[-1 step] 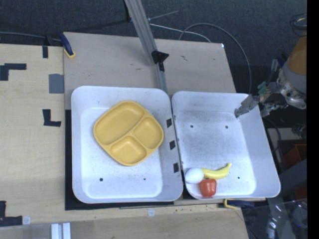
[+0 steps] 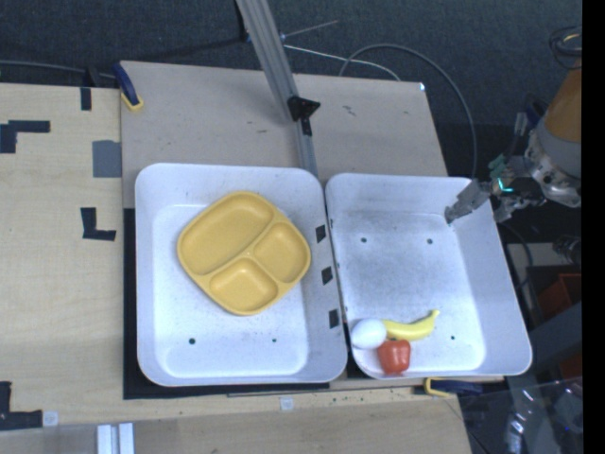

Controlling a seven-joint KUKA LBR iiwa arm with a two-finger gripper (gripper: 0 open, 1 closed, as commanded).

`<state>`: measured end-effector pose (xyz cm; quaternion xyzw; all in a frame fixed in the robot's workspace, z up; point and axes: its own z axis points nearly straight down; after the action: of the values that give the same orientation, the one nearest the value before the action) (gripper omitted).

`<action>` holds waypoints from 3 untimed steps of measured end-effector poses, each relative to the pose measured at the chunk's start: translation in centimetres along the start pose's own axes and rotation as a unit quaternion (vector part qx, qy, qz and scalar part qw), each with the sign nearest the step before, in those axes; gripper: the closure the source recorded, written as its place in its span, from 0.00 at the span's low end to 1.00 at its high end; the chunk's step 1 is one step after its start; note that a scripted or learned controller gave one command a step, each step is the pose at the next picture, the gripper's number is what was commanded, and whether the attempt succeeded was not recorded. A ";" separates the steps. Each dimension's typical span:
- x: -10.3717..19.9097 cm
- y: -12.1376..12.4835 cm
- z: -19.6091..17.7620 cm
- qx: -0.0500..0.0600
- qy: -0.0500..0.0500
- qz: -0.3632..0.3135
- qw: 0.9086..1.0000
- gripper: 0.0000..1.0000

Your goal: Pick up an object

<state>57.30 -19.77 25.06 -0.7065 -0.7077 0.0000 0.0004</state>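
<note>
Claw (image 2: 482, 200) is at the right bin's (image 2: 416, 253) far-right rim, fingers apart w/ nothing btwn. We'd head 7 o'clock: banana (image 2: 413, 326) near front wall, long axis 2-to-8.

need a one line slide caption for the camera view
KUKA arm's gripper poised over the right bin's upper right edge; banana, white egg and red pepper below, yellow divided plate in left bin.
</note>
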 end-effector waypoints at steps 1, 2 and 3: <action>0.2 -1.0 5.0 0.003 0.000 0.000 1.000 0.00; 0.7 -1.6 11.4 0.004 0.000 0.000 1.000 0.00; 0.7 -1.6 16.3 0.000 -0.001 0.000 1.000 0.00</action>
<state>55.70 -19.05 8.73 -0.7066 -0.7076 0.0009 -0.0008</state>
